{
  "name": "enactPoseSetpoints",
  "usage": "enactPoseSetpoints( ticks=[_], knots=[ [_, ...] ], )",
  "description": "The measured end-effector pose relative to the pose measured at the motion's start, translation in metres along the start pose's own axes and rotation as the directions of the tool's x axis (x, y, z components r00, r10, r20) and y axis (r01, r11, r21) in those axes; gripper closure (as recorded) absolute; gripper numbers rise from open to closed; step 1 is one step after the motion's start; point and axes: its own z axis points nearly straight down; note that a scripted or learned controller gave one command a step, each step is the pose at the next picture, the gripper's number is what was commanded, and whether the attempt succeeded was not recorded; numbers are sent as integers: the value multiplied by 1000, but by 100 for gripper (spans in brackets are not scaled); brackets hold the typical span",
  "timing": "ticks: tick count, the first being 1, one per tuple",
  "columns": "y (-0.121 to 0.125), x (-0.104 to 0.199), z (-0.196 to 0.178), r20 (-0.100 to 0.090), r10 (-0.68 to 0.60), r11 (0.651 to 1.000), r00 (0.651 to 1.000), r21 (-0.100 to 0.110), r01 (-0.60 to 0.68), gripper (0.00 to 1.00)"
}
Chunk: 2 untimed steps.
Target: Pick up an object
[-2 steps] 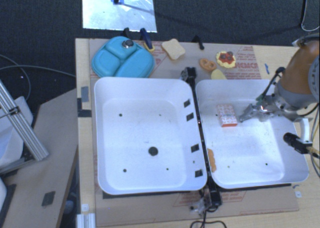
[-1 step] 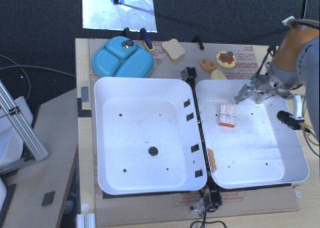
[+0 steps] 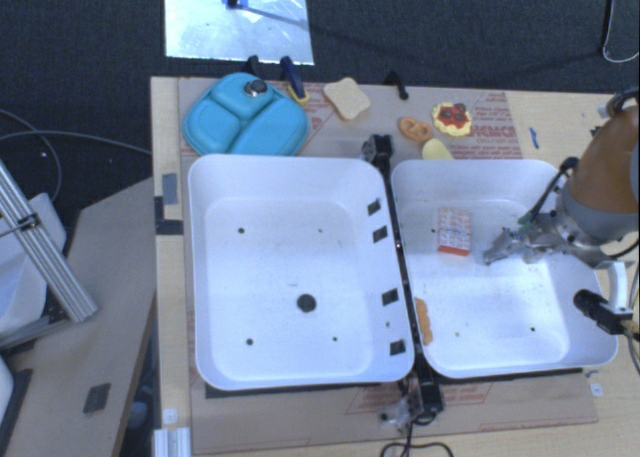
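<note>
Bins sit side by side on the worktop [image 3: 330,415], and the arm [image 3: 610,170] reaches in from the right over the right bin [image 3: 500,345]. Its tool [image 3: 497,252] hangs low above that bin's floor, pointing left; whether it is released or clenched I cannot tell, and nothing can be seen held in it. Just left of the tool, apart from it, a small flat packet [image 3: 454,231] with red and white print lies on the bin floor. Near the same bin's left wall, lower down, lies a small orange-brown piece [image 3: 423,320]. The left bin [image 3: 290,365] holds one dark round disc [image 3: 306,302] near its middle. Behind the bins, on the worktop, rest a blue divided tray [image 3: 245,117], a slice of toy bread [image 3: 347,98], an orange pretzel-shaped toy [image 3: 415,128], a yellow round toy with red topping [image 3: 452,118] and a pale yellow piece [image 3: 436,149] at the right bin's back rim.
</note>
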Motion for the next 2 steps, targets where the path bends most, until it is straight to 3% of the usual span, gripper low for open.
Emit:
enactPoseSetpoints(
  ticks=[1,2],
  knots=[
    [57,66,2,-1,-13,1000,1000,-1,13,0],
    [79,113,-15,3,-9,1000,1000,3,9,0]
  ],
)
